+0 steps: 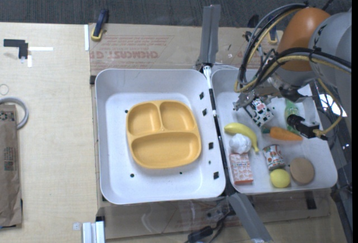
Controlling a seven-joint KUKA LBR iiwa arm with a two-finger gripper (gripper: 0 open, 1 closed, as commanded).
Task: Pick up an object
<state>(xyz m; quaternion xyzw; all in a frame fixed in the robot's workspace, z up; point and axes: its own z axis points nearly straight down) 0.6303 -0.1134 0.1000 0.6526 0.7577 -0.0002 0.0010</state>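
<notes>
Lemon (280, 178) sits at the right bin's (320, 181) near edge; gripper (258, 106) hangs directly over the black-and-white dotted cube (260, 112), grip state unreadable.

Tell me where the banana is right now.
The banana lies in the right bin, near its left wall, just above a white crumpled ball and below-left of the black-and-white spotted object by the gripper.

Left bin: shallow white plastic bin (106, 141) holding a yellow three-compartment plastic tray (163, 134).
Bench edge: brown cardboard sheet (145, 48) behind the bins, a blue-and-yellow tool (100, 24) at its far corner.
</notes>
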